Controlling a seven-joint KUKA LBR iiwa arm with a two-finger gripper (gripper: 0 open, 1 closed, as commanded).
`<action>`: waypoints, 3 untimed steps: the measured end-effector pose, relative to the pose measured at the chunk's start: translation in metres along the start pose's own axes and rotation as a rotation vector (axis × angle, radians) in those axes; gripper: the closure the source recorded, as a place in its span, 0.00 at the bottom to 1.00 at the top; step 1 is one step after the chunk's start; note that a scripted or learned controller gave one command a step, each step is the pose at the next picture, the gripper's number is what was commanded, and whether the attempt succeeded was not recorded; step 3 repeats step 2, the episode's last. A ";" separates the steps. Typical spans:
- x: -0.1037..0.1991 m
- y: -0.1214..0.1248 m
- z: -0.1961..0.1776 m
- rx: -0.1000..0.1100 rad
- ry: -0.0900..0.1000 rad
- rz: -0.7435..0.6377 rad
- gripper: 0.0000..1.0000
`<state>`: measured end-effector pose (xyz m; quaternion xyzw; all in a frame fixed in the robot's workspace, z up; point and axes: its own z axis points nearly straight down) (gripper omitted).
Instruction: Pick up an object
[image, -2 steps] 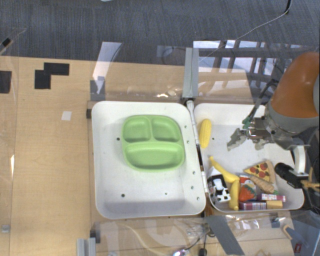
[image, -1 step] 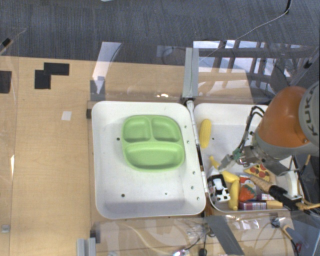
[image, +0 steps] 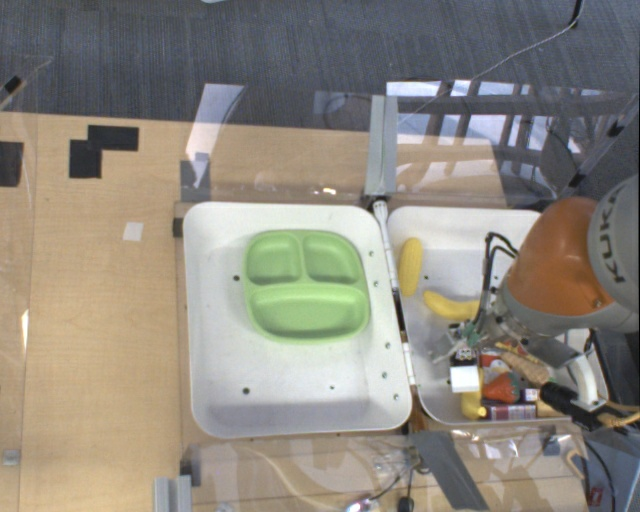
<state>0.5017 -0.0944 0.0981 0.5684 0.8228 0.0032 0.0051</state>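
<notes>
Two shallow white bins sit side by side on the wooden worktop (image: 90, 330). The left bin (image: 215, 400), in the middle of the frame, carries a light green divided plate (image: 305, 284) with two small compartments at the top and one wide one below; it lies flat in the bin's upper half.

The right bin (image: 450, 225), at the right of the frame, holds the loose objects. A yellow banana-like piece (image: 410, 265) stands nearly upright in the picture near the bin's left wall. A second yellow curved piece (image: 449, 305) lies just right of and below it, pointing toward the arm. Lower in the bin, toward the bottom right of the frame, is a cluster of small things: a white block (image: 464, 379), a small yellow item (image: 472, 406) just below it, and a red-and-dark tube-like object (image: 515, 410) lying flat along the bin's lower edge. These are crowded together and partly overlapped, so their exact shapes are hard to tell.

The arm (image: 560, 265) enters from the right edge, its orange band bulking over the right bin's right half. The end effector (image: 468, 345) points down and left into the bin, just above the cluster and just below the second yellow piece. Whether it is open or closed cannot be told from here
</notes>
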 end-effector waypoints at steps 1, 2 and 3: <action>0.000 0.002 -0.010 -0.004 -0.001 0.001 1.00; 0.060 0.023 -0.116 0.005 0.003 0.062 1.00; 0.060 0.023 -0.116 0.005 0.003 0.062 1.00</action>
